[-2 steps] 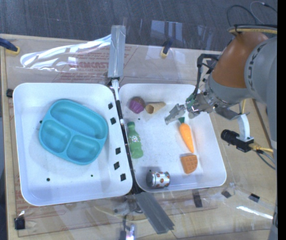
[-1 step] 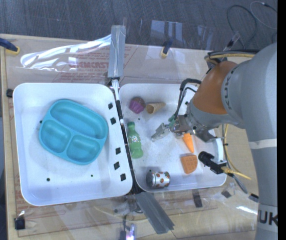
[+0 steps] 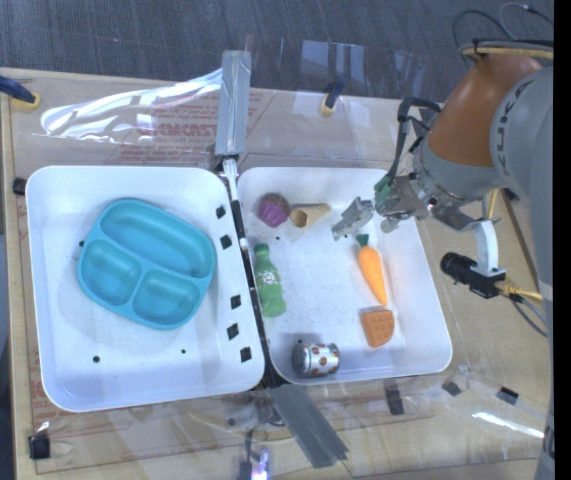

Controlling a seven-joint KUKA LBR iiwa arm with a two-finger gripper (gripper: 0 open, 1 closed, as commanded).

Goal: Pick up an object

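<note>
My gripper (image 3: 358,218) hangs over the upper right part of the right bin (image 3: 420,353), just above the green top of an orange toy carrot (image 3: 371,273). Its fingers stand apart with nothing between them. Left of it lie a purple ball (image 3: 273,209) and a tan cone (image 3: 309,214). A green bottle (image 3: 268,281) rests along the bin's left wall. An orange waffle-like piece (image 3: 377,327) lies below the carrot, and a small silver can (image 3: 316,358) sits at the front edge.
The left bin (image 3: 50,298) holds a blue divided plate (image 3: 148,262). A grey divider bar (image 3: 232,108) rises behind the bins. Cables and a black connector (image 3: 470,273) hang at the right of the right bin.
</note>
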